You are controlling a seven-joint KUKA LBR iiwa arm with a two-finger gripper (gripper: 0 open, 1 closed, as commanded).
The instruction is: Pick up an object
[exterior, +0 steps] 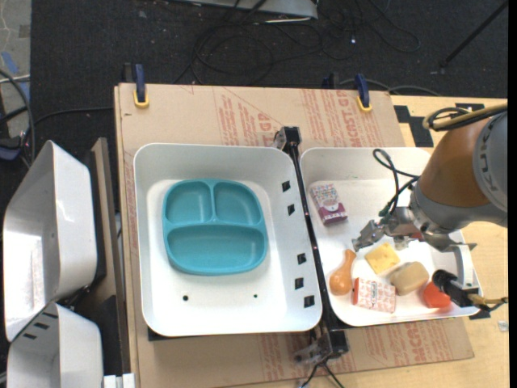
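Two white bins sit side by side on the bench: the left bin holds one teal divided plate, and the right bin holds six small items. The gripper hangs over the middle of the right bin, its metal tips just above and to the left of one yellow cheese-like wedge, very near it; nothing shows between the tips, and whether the jaws are spread or pressed together cannot be told from this angle. One purple-and-white carton lies well up the bin from the tips. One orange spoon-shaped piece lies just left of the wedge. One red-and-white carton, one tan bread-like lump and one red item line the bin's near edge.
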